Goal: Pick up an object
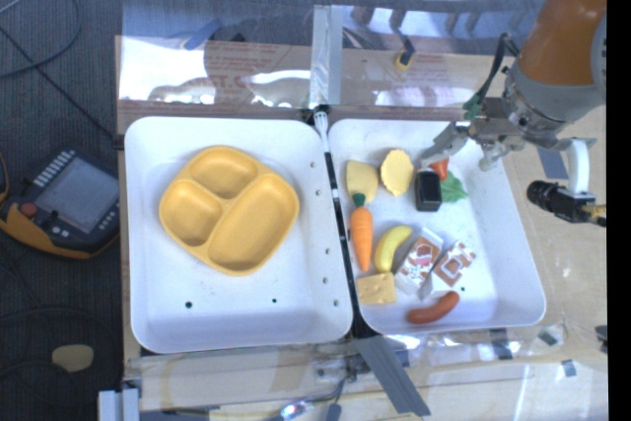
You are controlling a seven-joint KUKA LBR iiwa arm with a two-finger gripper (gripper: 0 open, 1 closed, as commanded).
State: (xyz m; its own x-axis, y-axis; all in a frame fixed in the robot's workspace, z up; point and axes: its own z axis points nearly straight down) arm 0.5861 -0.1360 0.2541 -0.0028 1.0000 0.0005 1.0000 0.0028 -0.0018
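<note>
Two white bins side by side on the desk: left bin [148, 311] bearing a yellow divided plate [229, 208]; right bin [523, 281] crowded with toy food. Over its upper right, the claw [430, 184], black, low beside a green-and-red piece [450, 184]; fingers possibly shut, cannot tell. Near the left wall, a carrot [362, 238], banana [392, 246], sausage [433, 309], cheese wedge [376, 289].
</note>
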